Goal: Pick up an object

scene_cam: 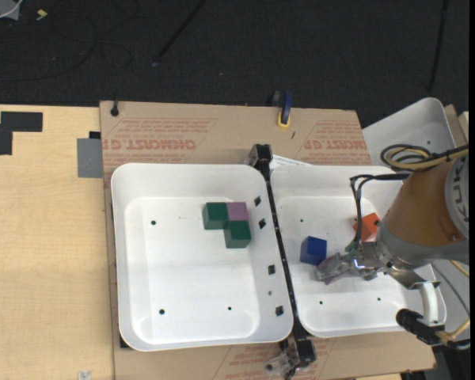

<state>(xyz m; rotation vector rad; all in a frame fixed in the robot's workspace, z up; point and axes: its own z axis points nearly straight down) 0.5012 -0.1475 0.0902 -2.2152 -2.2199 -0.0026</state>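
Blue block [313, 250] sits in right bin [332, 323], just beside gripper [332, 269], whose finger state I cannot tell; looks light, rigid, smooth-faced, so best pinched across opposite flat sides.

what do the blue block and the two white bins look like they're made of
Blue block: probably foam or painted wood, going by its matte, even colour with no glare. Left bin and right bin: likely moulded plastic, smooth with a slight sheen, rounded corners and a raised rim.
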